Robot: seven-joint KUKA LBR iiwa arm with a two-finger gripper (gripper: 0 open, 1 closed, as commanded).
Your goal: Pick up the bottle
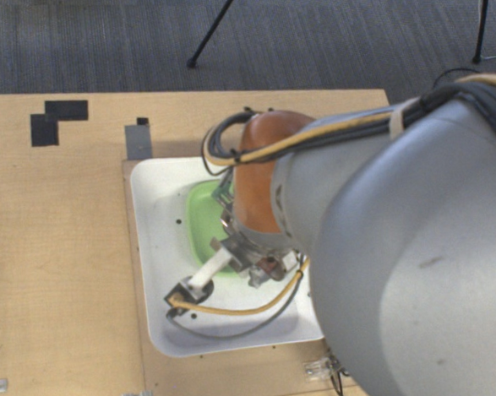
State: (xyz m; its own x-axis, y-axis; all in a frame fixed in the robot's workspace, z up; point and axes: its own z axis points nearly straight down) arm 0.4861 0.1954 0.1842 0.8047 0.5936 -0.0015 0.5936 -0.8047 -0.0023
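Observation:
A pale green object [200, 222], which may be the bottle, lies in the middle of the white bin [155, 267]; its right part is hidden under the arm. My gripper [257, 264] hangs low over the bin just right of that green object, below the orange band [259, 179] of the wrist. The wrist blocks the view of what is under the gripper.
The arm's large grey body [413, 257] covers the right half of the view. The wooden bench [58, 265] spreads to the left of the bin. Black marks [56, 122] and a small grey bracket [139, 141] sit behind the bin.

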